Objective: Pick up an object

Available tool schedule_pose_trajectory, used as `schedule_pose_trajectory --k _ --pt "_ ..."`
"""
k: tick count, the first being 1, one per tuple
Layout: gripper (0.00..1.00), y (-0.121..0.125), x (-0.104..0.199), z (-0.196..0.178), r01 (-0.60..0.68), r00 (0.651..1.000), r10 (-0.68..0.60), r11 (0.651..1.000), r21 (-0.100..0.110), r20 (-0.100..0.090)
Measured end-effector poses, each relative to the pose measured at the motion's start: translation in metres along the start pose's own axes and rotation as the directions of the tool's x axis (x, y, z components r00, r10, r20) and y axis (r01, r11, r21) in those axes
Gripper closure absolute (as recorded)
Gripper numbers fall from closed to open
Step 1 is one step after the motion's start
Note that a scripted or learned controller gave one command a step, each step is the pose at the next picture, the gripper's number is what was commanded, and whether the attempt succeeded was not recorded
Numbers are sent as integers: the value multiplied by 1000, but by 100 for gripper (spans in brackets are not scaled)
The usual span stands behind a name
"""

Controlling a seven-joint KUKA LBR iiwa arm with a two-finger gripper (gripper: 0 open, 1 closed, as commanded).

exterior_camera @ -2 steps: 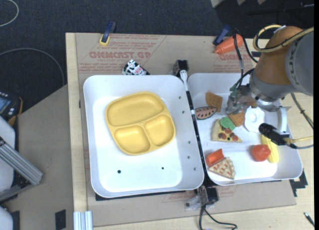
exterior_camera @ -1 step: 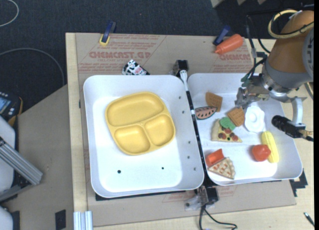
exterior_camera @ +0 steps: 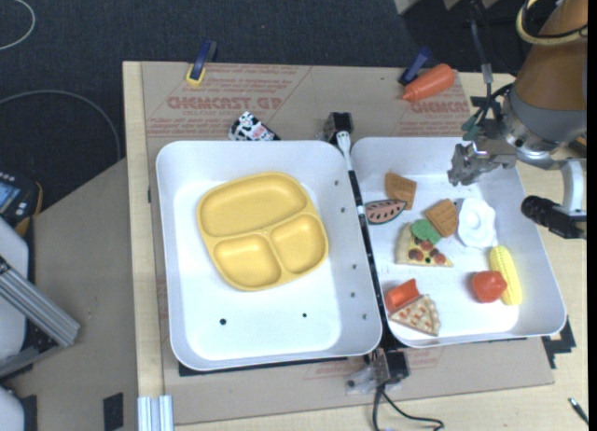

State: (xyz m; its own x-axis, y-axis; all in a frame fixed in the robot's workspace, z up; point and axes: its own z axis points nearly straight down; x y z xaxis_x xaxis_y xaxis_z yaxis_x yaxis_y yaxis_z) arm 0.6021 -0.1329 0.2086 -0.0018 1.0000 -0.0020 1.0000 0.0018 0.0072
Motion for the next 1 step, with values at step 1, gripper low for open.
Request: schedule_pose_trajectory --k 1 --pt "100 1 0 -18 -1 1000 1 1000 2 -1"
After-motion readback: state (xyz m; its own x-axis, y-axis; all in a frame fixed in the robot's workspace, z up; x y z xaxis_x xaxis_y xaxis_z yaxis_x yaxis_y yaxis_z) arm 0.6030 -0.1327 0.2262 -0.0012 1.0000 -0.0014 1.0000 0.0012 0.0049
